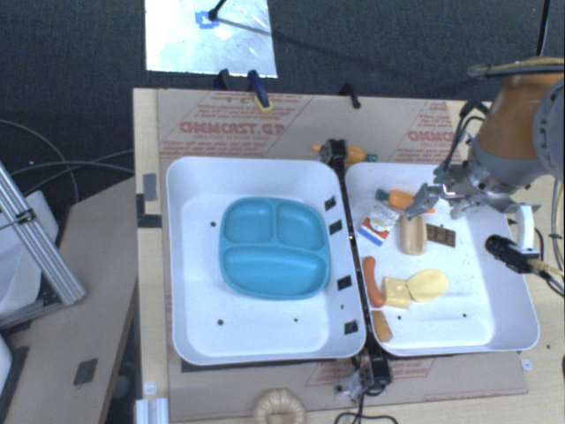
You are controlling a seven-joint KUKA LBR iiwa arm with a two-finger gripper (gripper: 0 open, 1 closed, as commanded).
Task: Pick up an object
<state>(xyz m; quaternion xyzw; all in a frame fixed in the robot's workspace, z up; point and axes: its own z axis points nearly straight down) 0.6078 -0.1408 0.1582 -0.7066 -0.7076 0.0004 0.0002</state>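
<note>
The gripper hovers over the right bin, just above the tan cylinder; whether its fingers are open I cannot tell.

Pretty clearly a robotics lab, not anyone's kitchen. The bench was covered with a printed cardboard sheet held down by clamps, and two white bins sat side by side on it. The grey and orange robot arm reached in from the right. Loose cables ran over dark carpet, an aluminium frame rail stood at the left, and the food in the right bin looked like plastic toys.
</note>
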